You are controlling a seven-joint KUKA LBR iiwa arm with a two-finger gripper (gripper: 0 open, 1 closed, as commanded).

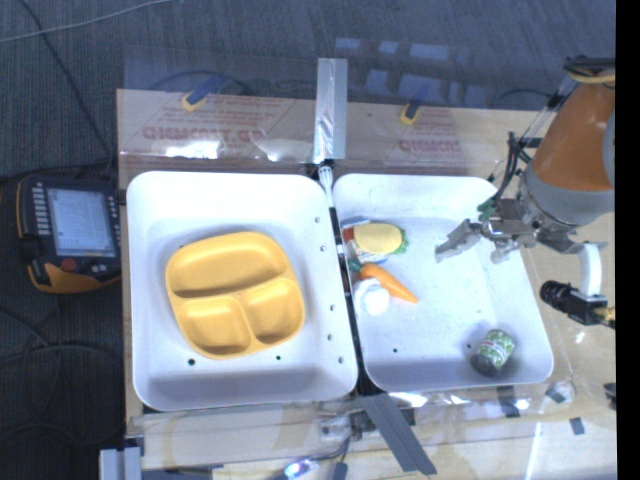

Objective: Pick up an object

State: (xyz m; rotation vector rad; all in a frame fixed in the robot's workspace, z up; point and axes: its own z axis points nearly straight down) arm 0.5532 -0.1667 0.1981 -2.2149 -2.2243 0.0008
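- Dark grey carpet surrounds the desk (90, 368), with thin cables trailing across it at the top left and a handheld control pendant (68, 230) lying just off the desk's left edge.
- 2 shallow white bins sit side by side on the desk, their inner rims touching along the middle.
- Left bin (150, 368) holds 1 yellow plastic tray (235, 293), smooth and rounded, split into 3 compartments; bare white floor rings it on every side.
- Right bin (440, 353) keeps its things along the left wall: a burger-like toy (376, 239) with a yellow bun, an orange carrot (392, 282) tilted below it, and a small white rounded piece (372, 299) touching the carrot.
- A small green-and-white can (493, 351) lies near the right bin's lower right corner, well apart from the rest.
- Open floor spreads across the right bin's middle and upper part.
- Pincer (478, 238) hangs over the right bin's upper right area, its fingers spread apart with nothing between them, clear of every object.
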